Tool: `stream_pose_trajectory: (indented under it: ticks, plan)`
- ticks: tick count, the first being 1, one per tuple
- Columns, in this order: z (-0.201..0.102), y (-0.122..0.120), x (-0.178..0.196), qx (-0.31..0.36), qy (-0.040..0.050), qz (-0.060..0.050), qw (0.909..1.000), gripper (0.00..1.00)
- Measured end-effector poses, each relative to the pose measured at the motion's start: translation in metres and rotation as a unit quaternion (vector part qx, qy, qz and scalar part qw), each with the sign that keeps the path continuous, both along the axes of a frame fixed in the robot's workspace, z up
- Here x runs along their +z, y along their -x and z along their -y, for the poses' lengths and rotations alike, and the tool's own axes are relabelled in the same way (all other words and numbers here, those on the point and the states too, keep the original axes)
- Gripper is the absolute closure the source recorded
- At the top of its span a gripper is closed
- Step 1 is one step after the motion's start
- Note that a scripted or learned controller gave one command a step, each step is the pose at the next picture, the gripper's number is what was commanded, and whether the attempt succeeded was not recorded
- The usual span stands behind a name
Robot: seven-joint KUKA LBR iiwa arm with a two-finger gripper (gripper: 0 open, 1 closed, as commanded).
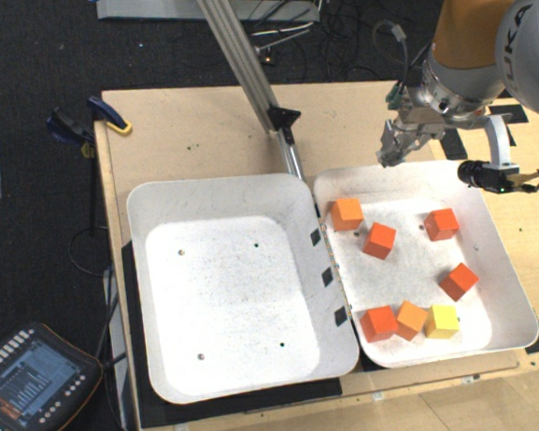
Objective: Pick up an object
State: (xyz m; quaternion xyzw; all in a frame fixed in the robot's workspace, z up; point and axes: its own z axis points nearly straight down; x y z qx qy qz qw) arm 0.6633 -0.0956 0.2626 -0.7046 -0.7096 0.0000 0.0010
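So I've got the claw [396, 144] hanging above the back rim of the right bin [504, 264], nothing in it, and honestly I can't tell from up here whether it's spread or pressed together, too dark and bunched up at the tip. All the pickable stuff is in that right bin: an orange block [346, 213] nearest the claw, a red one [380, 241] just beside it, another red [441, 224] toward the right, one more red [459, 280] lower down, and a tight row at the front, red [379, 323], orange [412, 319], yellow block [442, 320], all touching. The left bin [221, 284] isn't in play.

My worry: the front three are jammed together, so a finger would probably land on a neighbour and shove the lot. Several blocks also sit rotated, so a badly aligned claw could squirt one out sideways. I'd go for the orange one near the back.
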Motion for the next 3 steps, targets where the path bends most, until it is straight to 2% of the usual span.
stream_pose_trajectory:
  ticks: [2,3]
  plan:
    - [-0.108,-0.014,-0.004,0.001,0.0,0.002,1.0,1.0]
    - [-0.164,-0.012,-0.022,0.001,0.0,0.0,1.0,1.0]
